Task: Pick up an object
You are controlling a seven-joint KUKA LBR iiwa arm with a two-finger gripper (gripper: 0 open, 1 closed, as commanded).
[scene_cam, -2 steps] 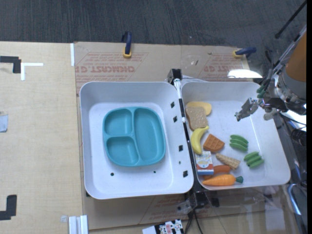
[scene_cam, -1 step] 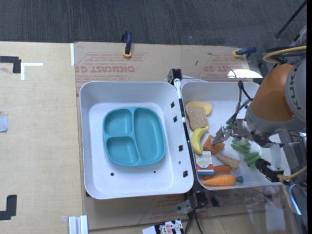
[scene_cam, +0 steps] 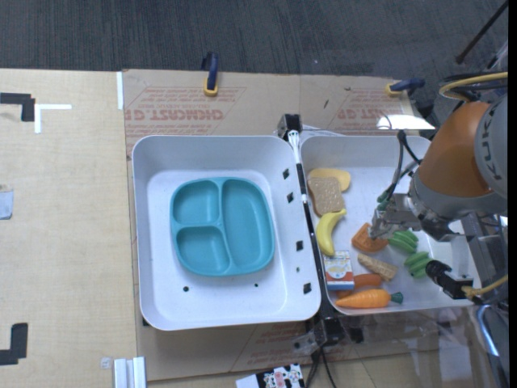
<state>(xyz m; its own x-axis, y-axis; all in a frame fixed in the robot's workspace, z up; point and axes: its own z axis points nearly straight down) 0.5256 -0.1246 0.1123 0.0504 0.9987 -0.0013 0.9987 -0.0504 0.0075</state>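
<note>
While the arm (scene_cam: 460, 156) reaches in from my right, its gripper (scene_cam: 386, 226) hangs low over the right bin (scene_cam: 367, 153), just above an orange slice-shaped toy (scene_cam: 365, 239) and touching or nearly touching a green ridged piece (scene_cam: 403, 239). From this angle I cannot tell how the jaws stand, and I see nothing lifted clear of the bin floor. All the loose things I could pick lie in that right bin: a slice of brown bread (scene_cam: 326, 193) resting on a yellow wedge (scene_cam: 338, 177) near the far end, a banana (scene_cam: 327, 231) just beside it along the dividing wall, a small carton (scene_cam: 338, 271) below the banana, a tan biscuit-like stick (scene_cam: 377, 267) near the middle, a second green piece (scene_cam: 418, 263) toward the right wall, and a carrot (scene_cam: 365, 299) lying along the near edge with a reddish piece (scene_cam: 366, 281) just above it. On my left, the left bin (scene_cam: 153, 241) holds a teal three-compartment plate (scene_cam: 222, 226), lying flat near its centre. Both bins sit on brown cardboard (scene_cam: 174, 103), with a blue clamp (scene_cam: 211, 73) at its far edge.
</note>
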